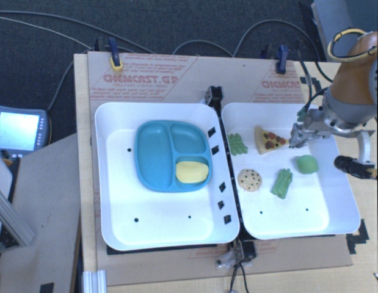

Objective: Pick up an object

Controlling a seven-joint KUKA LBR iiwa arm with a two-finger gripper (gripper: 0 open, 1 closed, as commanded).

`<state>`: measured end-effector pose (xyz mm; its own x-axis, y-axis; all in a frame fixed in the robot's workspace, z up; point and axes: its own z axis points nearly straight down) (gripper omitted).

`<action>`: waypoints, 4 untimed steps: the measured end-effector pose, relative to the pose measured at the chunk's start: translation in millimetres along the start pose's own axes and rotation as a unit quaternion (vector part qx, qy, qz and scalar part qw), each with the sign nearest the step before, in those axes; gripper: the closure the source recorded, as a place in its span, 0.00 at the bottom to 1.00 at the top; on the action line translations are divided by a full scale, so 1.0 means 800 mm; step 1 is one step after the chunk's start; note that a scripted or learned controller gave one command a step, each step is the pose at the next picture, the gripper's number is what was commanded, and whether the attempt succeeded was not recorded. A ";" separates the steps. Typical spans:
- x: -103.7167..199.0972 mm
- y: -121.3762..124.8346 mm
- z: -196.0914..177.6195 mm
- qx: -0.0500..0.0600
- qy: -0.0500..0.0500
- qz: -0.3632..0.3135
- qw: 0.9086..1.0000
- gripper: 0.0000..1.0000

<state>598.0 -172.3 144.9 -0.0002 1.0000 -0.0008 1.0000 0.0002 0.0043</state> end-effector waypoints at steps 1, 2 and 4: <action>0.000 -0.009 -0.075 -0.001 0.000 0.000 1.000 1.00; 0.000 -0.007 -0.133 -0.001 0.000 -0.001 1.000 1.00; 0.126 0.011 -0.105 0.004 0.002 -0.002 1.000 1.00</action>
<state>606.2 -71.5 228.7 -0.0052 1.0000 0.0023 1.0000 0.0052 -0.0029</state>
